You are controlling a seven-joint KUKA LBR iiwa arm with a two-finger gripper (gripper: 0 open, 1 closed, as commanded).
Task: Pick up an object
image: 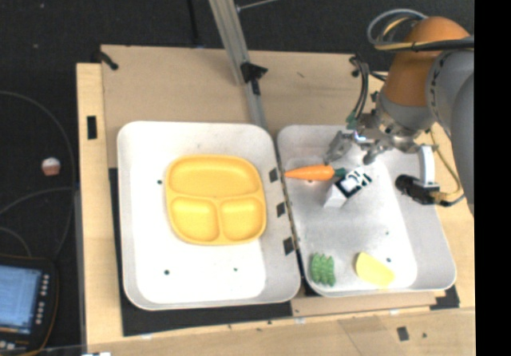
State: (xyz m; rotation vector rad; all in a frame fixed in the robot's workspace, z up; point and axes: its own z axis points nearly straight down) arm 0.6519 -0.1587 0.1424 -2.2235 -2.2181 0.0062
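One carrot (310, 173) lies at the left edge of the right bin (415, 255), with one white block (345, 187) just beside it, plus one green piece (322, 267) and one yellow piece (374, 269) near the front. One yellow tray (215, 198) sits in the left bin (144, 267). The gripper (348, 156) hangs over the carrot's tip, can't tell its grip; the arm slants in from upper right.

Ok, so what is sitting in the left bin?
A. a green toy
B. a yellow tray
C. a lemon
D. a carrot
B: the yellow tray with three compartments lies in the left bin, while the carrot lies in the right bin.
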